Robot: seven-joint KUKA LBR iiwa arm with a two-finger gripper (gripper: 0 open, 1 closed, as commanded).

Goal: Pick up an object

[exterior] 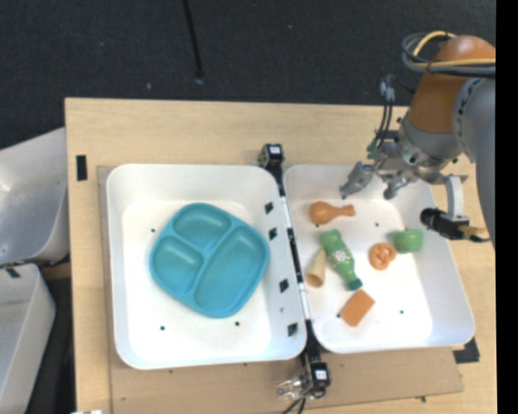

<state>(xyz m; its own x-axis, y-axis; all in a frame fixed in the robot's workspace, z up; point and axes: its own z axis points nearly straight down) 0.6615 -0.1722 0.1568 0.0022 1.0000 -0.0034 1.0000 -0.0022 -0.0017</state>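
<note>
The pincer (375, 182) hangs over the far end of the right bin (432, 317), its fingers spread wide with nothing between them. Just in front of it lies an orange toy drumstick (330, 211). Nearer the front from the drumstick lies a green bottle (340, 259), with a tan cone (317, 268) touching its left side. To the right of the bottle sit a small orange pretzel-like piece (382, 255), perhaps, and a green cup (407, 241). An orange block (357, 307) lies in front of the bottle. A blue divided plate (209, 260) rests in the left bin (134, 335).
</note>
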